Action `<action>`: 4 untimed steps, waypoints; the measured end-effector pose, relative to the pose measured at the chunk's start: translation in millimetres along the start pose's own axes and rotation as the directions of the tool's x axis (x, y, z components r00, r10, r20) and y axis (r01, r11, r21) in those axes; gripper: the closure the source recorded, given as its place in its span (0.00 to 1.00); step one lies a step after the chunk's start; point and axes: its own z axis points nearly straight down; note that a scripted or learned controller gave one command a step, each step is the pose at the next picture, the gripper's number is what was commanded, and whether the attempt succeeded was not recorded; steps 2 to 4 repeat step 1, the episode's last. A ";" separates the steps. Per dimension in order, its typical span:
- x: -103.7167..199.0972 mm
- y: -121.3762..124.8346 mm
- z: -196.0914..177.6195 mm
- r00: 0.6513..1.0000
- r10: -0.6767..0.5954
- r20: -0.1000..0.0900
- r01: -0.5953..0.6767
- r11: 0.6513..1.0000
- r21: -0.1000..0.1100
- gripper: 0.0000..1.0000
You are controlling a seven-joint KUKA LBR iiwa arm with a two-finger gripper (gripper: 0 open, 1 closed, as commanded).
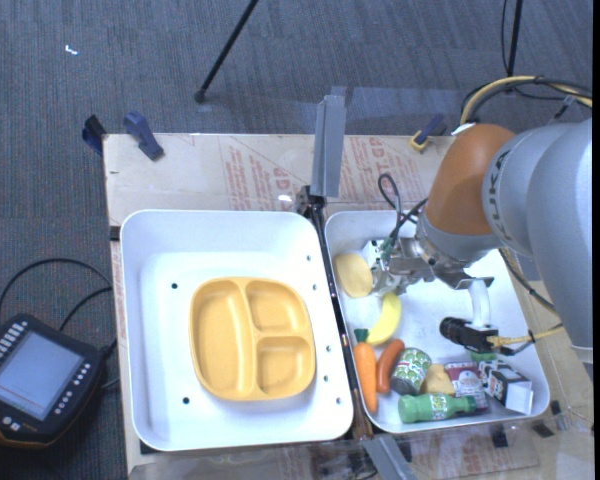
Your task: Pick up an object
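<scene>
The claw [393,273] of the grey arm [540,218] hangs low in the right bin [352,230], toward the bin's ten o'clock. Its own bulk hides whether it is spread or pressed together, so that cannot be told, and nothing is seen pinched in it.

A banana [385,319] lies just at the claw's six o'clock with its upper tip close beneath the claw; whether they touch cannot be told. A pale yellow potato [353,274] sits just beside the claw at nine o'clock, against the bin's left wall.

Farther out at six o'clock, an orange carrot [366,374] and a red sausage [388,365] lie side by side below the banana. A green and red can [412,369] rests just right of the sausage. A green bottle [442,407] lies on its side along the bin's near wall. At five o'clock from the claw are a small yellow lump [438,378], a red and white packet [469,376] and a white box [510,388], crowded together in the bin's corner.

The left bin [160,258] holds a yellow divided plate [252,336] at its centre. Both bins stand on a brown bench [210,173]. A handheld screen [35,376] lies on the carpet at the bench's eight o'clock.
</scene>
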 end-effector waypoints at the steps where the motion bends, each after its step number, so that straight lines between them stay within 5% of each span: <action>1: 58.0 11.3 -128.5 0.949 0.316 0.002 -0.316 0.949 -0.009 1.00; 4: 58.0 11.3 -128.5 0.949 0.316 0.002 -0.316 0.949 -0.009 1.00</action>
